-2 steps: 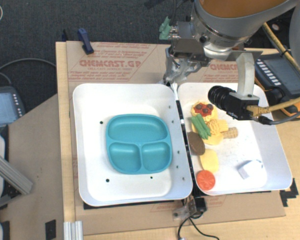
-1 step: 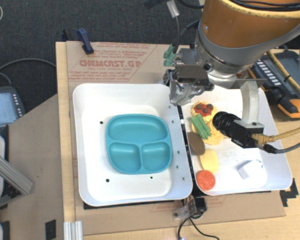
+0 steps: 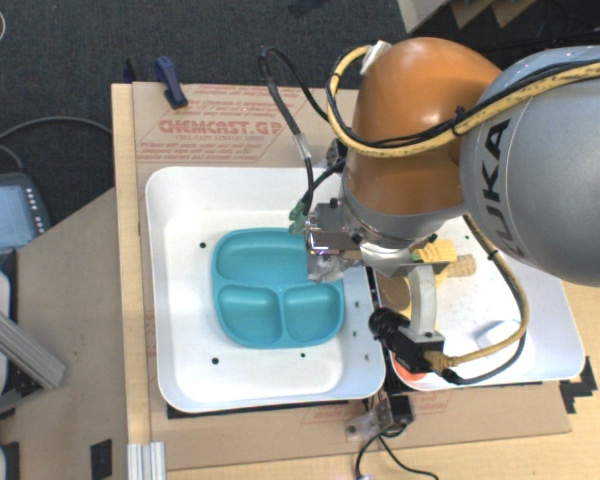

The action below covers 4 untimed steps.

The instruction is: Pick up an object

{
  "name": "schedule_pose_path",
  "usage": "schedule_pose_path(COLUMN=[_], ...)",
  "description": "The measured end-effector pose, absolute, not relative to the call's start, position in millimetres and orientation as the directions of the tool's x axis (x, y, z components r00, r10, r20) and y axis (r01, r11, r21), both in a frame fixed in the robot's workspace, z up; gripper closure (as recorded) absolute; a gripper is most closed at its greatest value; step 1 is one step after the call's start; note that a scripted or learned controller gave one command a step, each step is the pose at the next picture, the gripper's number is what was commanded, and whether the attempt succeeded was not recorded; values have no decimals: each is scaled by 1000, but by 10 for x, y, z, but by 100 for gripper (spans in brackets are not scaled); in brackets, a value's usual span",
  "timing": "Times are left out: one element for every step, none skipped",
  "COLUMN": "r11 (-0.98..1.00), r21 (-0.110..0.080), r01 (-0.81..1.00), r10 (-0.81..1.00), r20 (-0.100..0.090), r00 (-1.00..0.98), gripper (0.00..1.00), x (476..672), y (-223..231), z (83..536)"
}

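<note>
Cannot tell state of tool [image 3: 365, 258]: hidden beneath bulky orange-and-grey wrist [image 3: 420, 118], above the wall shared by both bins. Teal divided plate [image 3: 265, 288] flat in left bin [image 3: 175, 268], right edge just beside that wrist. In right bin [image 3: 540, 338], yellow-and-tan piece [image 3: 448, 258], partly covered by the arm.

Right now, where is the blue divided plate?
In the camera view, the blue divided plate lies in the bin on the view's left, towards its right side, beside the robot arm.
</note>
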<state>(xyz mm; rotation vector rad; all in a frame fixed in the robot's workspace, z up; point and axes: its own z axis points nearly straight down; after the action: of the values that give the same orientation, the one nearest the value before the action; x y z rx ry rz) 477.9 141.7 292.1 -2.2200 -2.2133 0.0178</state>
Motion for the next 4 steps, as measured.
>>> schedule_pose_path(r11=[4, 5, 3, -7], r21=[13, -8, 17, -10], r01=[1000, 1000, 1000, 1000], r10=[1000, 1000, 1000, 1000], r20=[5, -2, 8, -4], r00=[-4, -5, -3, 7], gripper=[100, 100, 100, 100], x=[5034, 5158, 5063, 5113], y=[1694, 2276, 2246, 1564], z=[3980, 2879, 4557, 3634])
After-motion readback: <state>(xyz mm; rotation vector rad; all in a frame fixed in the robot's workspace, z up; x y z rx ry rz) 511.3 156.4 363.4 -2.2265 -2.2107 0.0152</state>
